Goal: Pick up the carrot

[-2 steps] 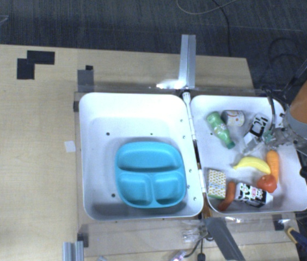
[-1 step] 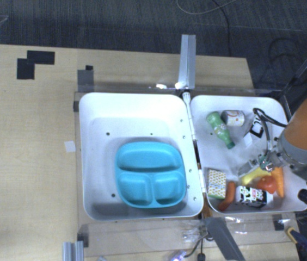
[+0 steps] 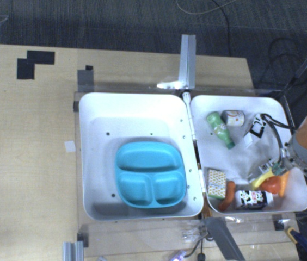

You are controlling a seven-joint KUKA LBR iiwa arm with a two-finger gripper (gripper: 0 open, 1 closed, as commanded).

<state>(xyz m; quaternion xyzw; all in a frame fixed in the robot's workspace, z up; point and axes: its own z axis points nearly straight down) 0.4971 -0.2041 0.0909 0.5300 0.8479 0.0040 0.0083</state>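
Left white bin [image 3: 93,145]: one blue divided plate [image 3: 150,173], three compartments, lying flat near the front. Right white bin [image 3: 300,197]: green bottle [image 3: 220,128] beside a small can [image 3: 233,117] at the back; patterned sponge [image 3: 215,182], black-and-white carton [image 3: 251,199] and yellow banana [image 3: 262,178] toward the front.

The shallow white right bin [image 3: 300,200] is crowded along its near edge: an orange carrot [image 3: 276,184], a yellow banana-shaped piece [image 3: 261,179], a black-and-white carton [image 3: 252,199], a reddish sausage [image 3: 228,195] and a patterned sponge [image 3: 215,182] lie close together. A green bottle [image 3: 220,129] and a small can [image 3: 232,117] block the far corner. Bare floor lies mid-bin. In the left bin [image 3: 96,145], a blue divided plastic tray [image 3: 150,173] fills the near middle.
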